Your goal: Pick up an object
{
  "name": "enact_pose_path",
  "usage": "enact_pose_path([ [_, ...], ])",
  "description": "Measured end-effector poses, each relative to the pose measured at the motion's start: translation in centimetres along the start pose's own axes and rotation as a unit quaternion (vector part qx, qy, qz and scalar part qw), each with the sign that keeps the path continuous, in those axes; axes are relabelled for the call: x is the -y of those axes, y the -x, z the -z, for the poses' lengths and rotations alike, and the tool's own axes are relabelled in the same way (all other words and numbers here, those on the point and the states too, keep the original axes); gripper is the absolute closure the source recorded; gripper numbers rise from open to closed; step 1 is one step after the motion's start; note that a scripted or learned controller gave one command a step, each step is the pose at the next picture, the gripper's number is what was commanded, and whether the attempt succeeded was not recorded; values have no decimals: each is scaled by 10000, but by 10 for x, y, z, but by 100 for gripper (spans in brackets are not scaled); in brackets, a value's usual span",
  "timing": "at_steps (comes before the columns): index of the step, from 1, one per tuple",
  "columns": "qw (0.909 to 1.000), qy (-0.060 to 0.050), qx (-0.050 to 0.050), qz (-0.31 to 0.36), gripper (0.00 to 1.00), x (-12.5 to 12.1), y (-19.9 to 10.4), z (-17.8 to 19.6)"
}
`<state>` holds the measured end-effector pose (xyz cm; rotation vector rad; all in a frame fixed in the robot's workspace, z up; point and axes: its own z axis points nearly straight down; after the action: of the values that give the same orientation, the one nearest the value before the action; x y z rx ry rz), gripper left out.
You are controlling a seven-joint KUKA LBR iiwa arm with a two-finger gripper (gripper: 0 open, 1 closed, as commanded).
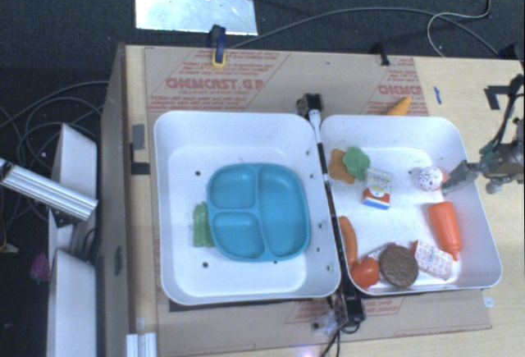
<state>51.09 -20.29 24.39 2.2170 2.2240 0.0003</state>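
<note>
The right bin (459, 138) holds several toy foods. Among them are an orange carrot (444, 228), a white and pink ball (428, 178), a small red and white carton (376, 189) and a green leafy piece (356, 159) on a tan slice (339, 169). Along the front lie an orange sausage (348, 239), a red tomato (366, 272), a brown round biscuit (399, 265) and a patterned packet (434, 259). My gripper (462, 174) reaches in over the bin's right rim, just right of the ball and above the carrot. Nothing shows in it.
The left bin (176, 142) carries a blue divided plate (257, 212) with a green piece (201, 225) at its left side. An orange item (399, 107) lies on the bench behind the right bin. Cables run across the dark floor beyond.
</note>
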Motion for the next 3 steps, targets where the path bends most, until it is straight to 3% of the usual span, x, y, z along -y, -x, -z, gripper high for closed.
enact_pose_path([
  [1,10000,-7,-4,-10,0,25,3,-98],
  [2,10000,2,-5,0,0,-48,3,-160],
  [3,10000,-1,-1,-10,0,-1,4,-160],
])
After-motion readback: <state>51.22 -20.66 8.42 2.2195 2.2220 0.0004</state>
